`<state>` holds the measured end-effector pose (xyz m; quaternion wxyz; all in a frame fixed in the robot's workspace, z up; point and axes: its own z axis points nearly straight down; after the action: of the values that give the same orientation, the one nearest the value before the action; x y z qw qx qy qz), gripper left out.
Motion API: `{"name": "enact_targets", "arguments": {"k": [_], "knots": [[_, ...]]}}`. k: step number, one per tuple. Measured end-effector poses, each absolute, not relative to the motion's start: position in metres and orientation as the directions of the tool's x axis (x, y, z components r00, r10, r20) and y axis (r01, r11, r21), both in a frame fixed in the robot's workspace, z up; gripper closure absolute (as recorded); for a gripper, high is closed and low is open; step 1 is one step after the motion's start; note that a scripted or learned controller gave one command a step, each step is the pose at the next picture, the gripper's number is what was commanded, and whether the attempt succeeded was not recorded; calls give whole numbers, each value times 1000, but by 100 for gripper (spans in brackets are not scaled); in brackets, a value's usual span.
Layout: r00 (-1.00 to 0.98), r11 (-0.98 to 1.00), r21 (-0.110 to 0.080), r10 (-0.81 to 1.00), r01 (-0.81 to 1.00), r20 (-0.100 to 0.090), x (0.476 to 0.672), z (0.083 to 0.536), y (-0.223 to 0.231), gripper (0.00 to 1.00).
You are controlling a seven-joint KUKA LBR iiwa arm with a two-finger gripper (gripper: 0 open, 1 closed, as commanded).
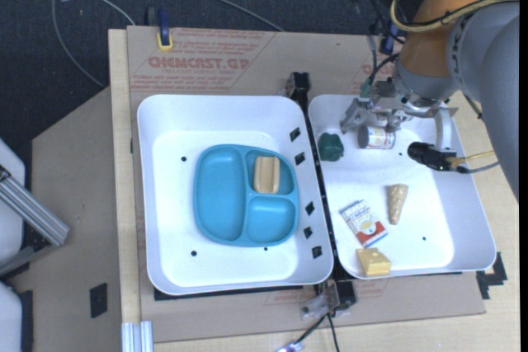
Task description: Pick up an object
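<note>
green lump (332,147) lies just left of the fingers (364,136) in right bin (462,247).

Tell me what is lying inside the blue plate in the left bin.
The blue plate holds one tan block in its upper right compartment. The other two compartments show bare blue. Whatever lies under the block is covered.

My arm (487,37) comes in from the right edge, grey link up top w/ the orange band (433,29) just above the wrist, bent down toward the far part of the scene. My gripper (377,126) hangs below the wrist, metal body pointing down and a bit left. Yellow cable loops over the orange band, and a black cable runs off near the wrist on the right.
</note>
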<state>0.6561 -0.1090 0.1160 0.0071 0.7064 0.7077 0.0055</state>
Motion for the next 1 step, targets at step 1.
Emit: {"name": "enact_targets", "arguments": {"k": [1], "knots": [[-1, 1, 20, 1000, 1000, -5, 658, 111, -110, 0]]}}
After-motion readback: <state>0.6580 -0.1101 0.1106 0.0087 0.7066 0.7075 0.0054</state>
